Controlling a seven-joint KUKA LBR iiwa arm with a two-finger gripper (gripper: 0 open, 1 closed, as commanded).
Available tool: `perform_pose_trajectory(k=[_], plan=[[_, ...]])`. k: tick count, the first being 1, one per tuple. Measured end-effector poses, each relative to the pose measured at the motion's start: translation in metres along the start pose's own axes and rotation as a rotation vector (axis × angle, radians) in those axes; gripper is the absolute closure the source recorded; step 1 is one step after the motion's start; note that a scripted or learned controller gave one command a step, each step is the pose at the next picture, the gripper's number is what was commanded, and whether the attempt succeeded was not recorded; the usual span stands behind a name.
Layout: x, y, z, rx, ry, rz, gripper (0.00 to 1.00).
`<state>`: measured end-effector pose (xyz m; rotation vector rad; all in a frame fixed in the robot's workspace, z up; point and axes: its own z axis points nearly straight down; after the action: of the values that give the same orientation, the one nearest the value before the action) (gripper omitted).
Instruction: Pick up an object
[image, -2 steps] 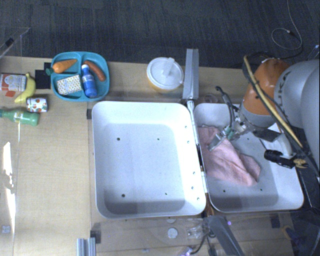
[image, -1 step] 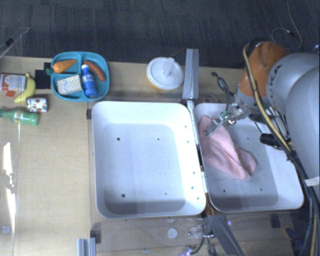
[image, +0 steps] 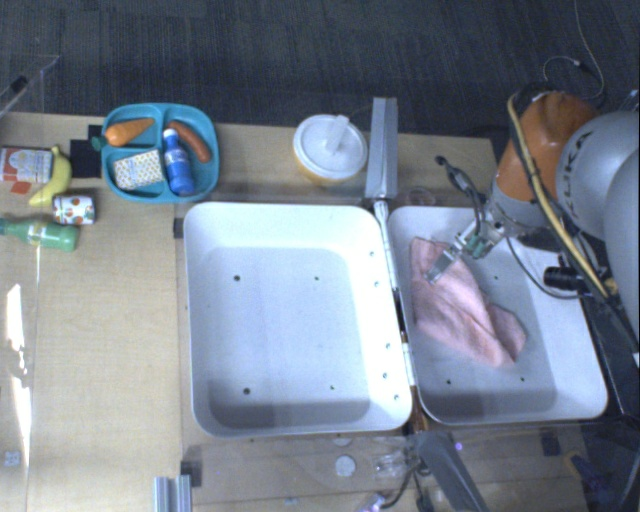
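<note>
Because the job is to pick something up, the fingers (image: 442, 262) reach down into the right bin (image: 570, 400) and touch the top corner of the pink cloth (image: 462, 315). I cannot tell how far open they are, or if they hold any cloth. The cloth lies flat and crumpled in that bin, close to its left wall. Its long side runs from the bin's upper left toward its lower right. The left bin (image: 210, 400) sits right beside it. A blue food tray (image: 205, 130) and a white lidded cup (image: 330, 148) wait by the counter's back edge.
</note>
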<state>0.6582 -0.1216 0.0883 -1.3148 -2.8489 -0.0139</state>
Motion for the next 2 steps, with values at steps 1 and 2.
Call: perform_pose_trajectory(k=[1,2], plan=[[0.036,-0.012,-0.057,0.001,-0.012,0.11,0.0],[0.019,0.021,-0.002,0.004,-0.011,0.146,0.0]])
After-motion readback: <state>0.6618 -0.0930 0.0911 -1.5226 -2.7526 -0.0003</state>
